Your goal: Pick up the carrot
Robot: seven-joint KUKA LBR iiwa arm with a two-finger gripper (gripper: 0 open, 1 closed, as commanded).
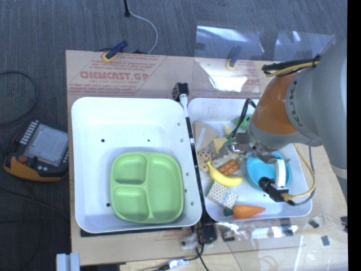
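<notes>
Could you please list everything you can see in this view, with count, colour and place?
carrot: one, orange with a green end, front of the right bin, lying apart from the gripper
banana: one, yellow, middle of the right bin
checkered packet: one, white and grey, between the banana and the carrot
blue object: one, light blue, right part of the right bin
divided plate: one, green, three compartments, in the left bin
left bin: one, white, left half of the bench
right bin: one, white, right half of the bench
handheld pendant: one, grey and orange, on the floor at the left
arm: one, grey with an orange band, reaching in from the right
gripper: one, metallic, over the middle of the right bin
</notes>
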